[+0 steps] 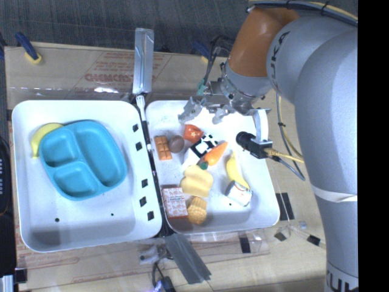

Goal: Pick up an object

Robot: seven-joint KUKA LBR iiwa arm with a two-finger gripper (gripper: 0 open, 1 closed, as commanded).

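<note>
- Two white bins sit side by side: the left bin [24, 224] holds a blue divided plate [82, 157] over a yellow banana [41, 134].
- Right bin [267, 202] holds small toy foods in its middle: carrot [214, 154], second banana [234, 169], corn [197, 210].
- Gripper [206, 111] hovers at that bin's far edge, fingers spread apart, nothing between them, just above a red tomato [192, 131].

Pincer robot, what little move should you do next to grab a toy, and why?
Probably lower a little: the pincer hovers at the right bin's far end, holding nothing, with the small red toy just beneath and nearest to it.
</note>
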